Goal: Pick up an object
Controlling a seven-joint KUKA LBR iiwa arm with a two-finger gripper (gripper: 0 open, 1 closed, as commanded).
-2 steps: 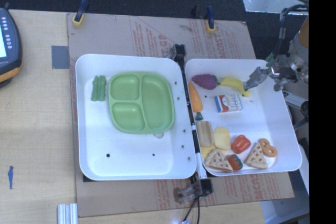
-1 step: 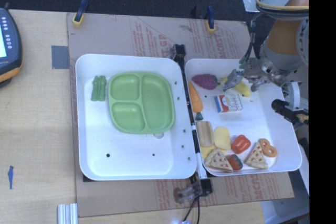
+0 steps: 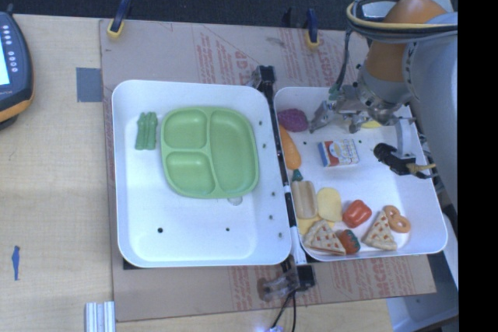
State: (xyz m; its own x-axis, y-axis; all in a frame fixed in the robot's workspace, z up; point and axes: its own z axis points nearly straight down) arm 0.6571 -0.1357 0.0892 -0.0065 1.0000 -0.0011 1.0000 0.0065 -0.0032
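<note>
My gripper (image 3: pixel 336 119) hangs over the far part of the right bin (image 3: pixel 424 241), under the grey arm with its orange band. Its fingers look spread, with nothing between them. A purple piece (image 3: pixel 293 119) lies just to its left. A small white, blue and red carton (image 3: pixel 339 152) lies just in front of it. An orange carrot-like piece (image 3: pixel 290 150) rests along the bin's left wall. A yellow bit (image 3: pixel 374 123) peeks out from under the arm.
The near half of the right bin holds a bun (image 3: pixel 303 198), a yellow piece (image 3: pixel 329 204), a red pepper (image 3: pixel 356 212), two pizza slices (image 3: pixel 323 235) and a pretzel (image 3: pixel 398 219). The left bin (image 3: pixel 140 241) holds a green divided plate (image 3: pixel 210 152) and green beans (image 3: pixel 145 131).
</note>
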